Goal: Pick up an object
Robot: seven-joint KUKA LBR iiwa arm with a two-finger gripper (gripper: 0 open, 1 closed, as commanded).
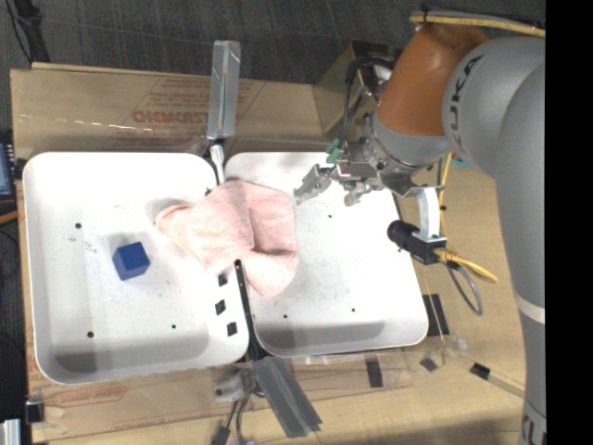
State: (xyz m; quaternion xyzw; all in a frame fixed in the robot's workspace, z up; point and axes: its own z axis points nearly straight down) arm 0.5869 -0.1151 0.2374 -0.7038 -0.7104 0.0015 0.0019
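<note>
A pink cloth point(243, 231) lies crumpled across the divider between the two white bins, partly in each. A small blue cube point(132, 260) sits in the left bin point(56, 239), left of the cloth. My gripper point(332, 191) hangs over the back of the right bin point(371, 286), just right of the cloth's upper edge. Its two fingers stand apart, open, with nothing between them.
The grey arm with its orange band comes in from the upper right over the right bin's far corner. A grey metal bar stands upright behind the divider point(225, 82). Cardboard lies behind the bins.
</note>
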